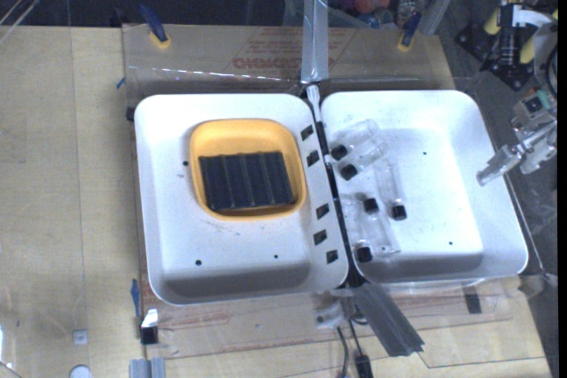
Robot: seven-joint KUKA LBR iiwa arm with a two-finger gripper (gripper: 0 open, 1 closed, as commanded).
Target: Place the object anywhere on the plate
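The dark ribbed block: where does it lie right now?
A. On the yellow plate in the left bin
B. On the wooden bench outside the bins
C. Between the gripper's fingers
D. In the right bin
A: the dark ribbed block rests flat on the yellow plate in the left bin.

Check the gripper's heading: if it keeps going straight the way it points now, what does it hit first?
The gripper sits at the right bin's right edge, pointing left and down into it. Straight on, it would likely meet the bin's white floor first, short of the clear plastic objects near the divider. Depth is unclear from this single view.
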